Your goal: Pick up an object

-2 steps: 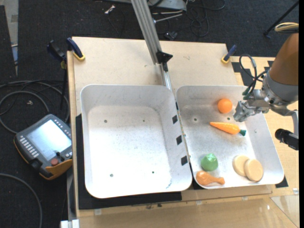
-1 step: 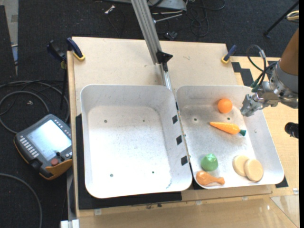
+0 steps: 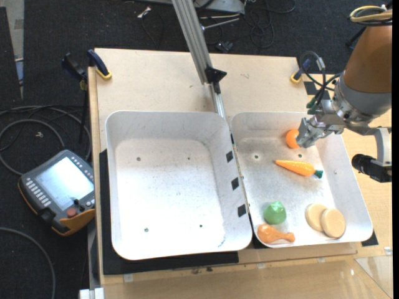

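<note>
The right bin (image 3: 349,185) holds an orange ball (image 3: 291,138) at the back, an orange carrot with a green tip (image 3: 297,167) in the middle, a green round fruit (image 3: 274,213), an orange drumstick-shaped piece (image 3: 275,234) at the front, and two tan round pieces (image 3: 326,219) at the front right. My gripper (image 3: 307,137) hangs at the ball's right side, low over the bin and touching or nearly touching the ball. Nothing shows clearly between its fingers.
The left bin (image 3: 118,167) sits beside the right one, with a shared dark divider (image 3: 235,179) between them. A slanted metal pole (image 3: 193,36) rises from the back of the bench. A teach pendant (image 3: 56,192) lies on the floor at left.
</note>
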`<action>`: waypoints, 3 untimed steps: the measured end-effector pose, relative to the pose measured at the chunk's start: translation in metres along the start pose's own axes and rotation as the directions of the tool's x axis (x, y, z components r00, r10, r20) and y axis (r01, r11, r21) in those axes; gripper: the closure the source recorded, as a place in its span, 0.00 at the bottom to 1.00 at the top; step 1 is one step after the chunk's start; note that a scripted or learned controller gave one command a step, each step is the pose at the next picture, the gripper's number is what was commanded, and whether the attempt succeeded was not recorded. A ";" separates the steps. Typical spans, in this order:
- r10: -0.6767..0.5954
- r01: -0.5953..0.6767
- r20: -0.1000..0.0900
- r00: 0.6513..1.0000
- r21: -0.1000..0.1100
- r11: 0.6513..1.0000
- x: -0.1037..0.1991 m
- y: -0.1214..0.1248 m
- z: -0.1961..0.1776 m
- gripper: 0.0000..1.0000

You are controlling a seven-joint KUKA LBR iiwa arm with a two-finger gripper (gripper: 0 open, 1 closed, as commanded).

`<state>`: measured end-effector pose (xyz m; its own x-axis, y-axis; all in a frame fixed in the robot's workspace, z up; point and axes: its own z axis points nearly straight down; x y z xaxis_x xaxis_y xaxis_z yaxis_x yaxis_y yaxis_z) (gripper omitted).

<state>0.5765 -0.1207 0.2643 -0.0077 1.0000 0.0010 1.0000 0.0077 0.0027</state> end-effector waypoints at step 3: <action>0.000 0.000 0.000 1.000 0.003 1.000 0.160 0.023 0.022 1.00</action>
<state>0.5984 0.0400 0.2425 -0.0075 1.0000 0.0009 1.0000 0.0075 -0.0006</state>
